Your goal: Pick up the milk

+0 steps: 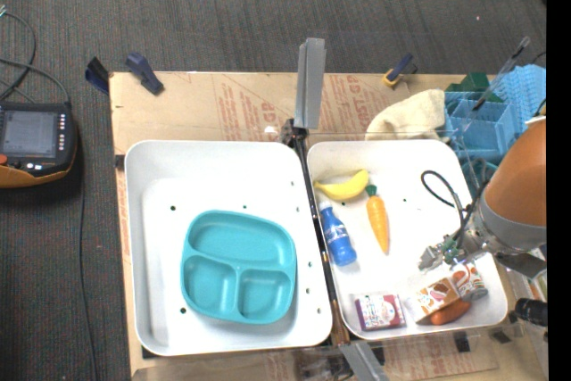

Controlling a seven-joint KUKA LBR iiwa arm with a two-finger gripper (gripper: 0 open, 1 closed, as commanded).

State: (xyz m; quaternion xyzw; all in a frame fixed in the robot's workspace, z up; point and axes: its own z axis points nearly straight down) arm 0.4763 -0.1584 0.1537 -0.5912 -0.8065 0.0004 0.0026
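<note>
**Jaws.** The arm enters from the right side of the camera view and reaches down into the right bin, over its near right quarter. The jaws sit at the low end of the grey wrist, just above and to the left of the milk carton. At this angle it cannot be told whether they are apart or together. Nothing is visible between them, and contact with the carton cannot be confirmed.

**Task item.** The milk carton is white with orange-red print. It lies on its side in the near right corner of the right bin. A red-brown sausage lies against its near edge.

**Other contents of the right bin.**
- A purple-and-white box lies flat, left of the carton, near the front wall.
- A blue bottle lies close to the left wall.
- A carrot lies beside the bottle.
- A banana lies at the far left.
- A black cable loop rests towards the far right.

**Left bin.** The left bin holds a teal divided plate.

**Tabletop.** Both bins stand on a cardboard-covered tabletop.
</note>
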